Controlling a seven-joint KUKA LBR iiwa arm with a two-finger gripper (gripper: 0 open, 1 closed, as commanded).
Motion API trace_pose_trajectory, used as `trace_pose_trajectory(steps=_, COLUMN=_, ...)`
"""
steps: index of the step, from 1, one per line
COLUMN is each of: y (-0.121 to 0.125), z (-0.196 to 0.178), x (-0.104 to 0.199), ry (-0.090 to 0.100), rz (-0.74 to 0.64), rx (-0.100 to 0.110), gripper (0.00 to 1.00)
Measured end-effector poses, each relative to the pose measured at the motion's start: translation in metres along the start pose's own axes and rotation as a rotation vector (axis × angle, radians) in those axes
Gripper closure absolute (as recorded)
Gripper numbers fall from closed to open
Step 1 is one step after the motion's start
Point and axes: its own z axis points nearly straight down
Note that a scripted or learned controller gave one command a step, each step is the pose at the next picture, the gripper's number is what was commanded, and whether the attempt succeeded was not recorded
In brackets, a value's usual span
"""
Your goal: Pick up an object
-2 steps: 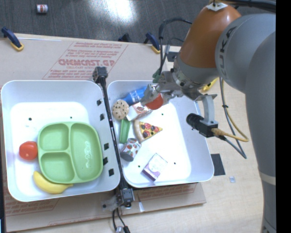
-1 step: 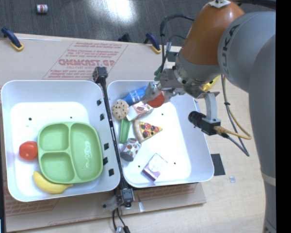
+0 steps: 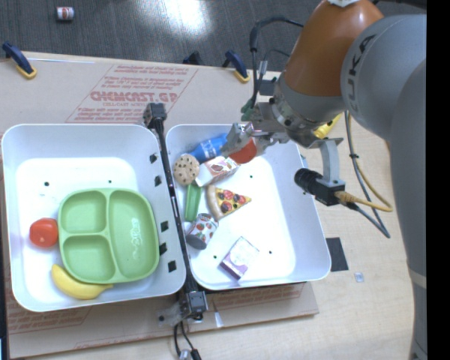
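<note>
My gripper (image 3: pixel 242 136) hangs over the far side of the right bin (image 3: pixel 300 238), coming in from the right. A red rounded object (image 3: pixel 245 154) sits right at its tip, partly hidden by it; whether it is held is unclear. Close by in the same bin lie a blue object (image 3: pixel 208 148), a round cookie (image 3: pixel 184 169), a white and brown packet (image 3: pixel 219 169), a pizza slice (image 3: pixel 229 199), a green stick-shaped piece (image 3: pixel 193 201), a small patterned cup (image 3: pixel 201 231) and a purple and white box (image 3: pixel 240 257).
The left bin (image 3: pixel 30 156) holds a green divided plate (image 3: pixel 109 235), a red tomato (image 3: pixel 43 232) and a banana (image 3: pixel 75 282). A black clip rail (image 3: pixel 165 178) runs between the bins. The right bin's near right part is bare white floor.
</note>
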Motion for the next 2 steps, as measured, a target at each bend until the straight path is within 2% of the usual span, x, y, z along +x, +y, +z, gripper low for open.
trace_pose_trajectory(steps=1, y=-0.063, z=0.090, x=0.041, ry=0.001, rz=0.035, rx=0.010, gripper=1.00)
trace_pose_trajectory(steps=2, y=-0.062, z=0.079, x=0.040, ry=0.000, rz=0.029, rx=0.009, gripper=1.00)
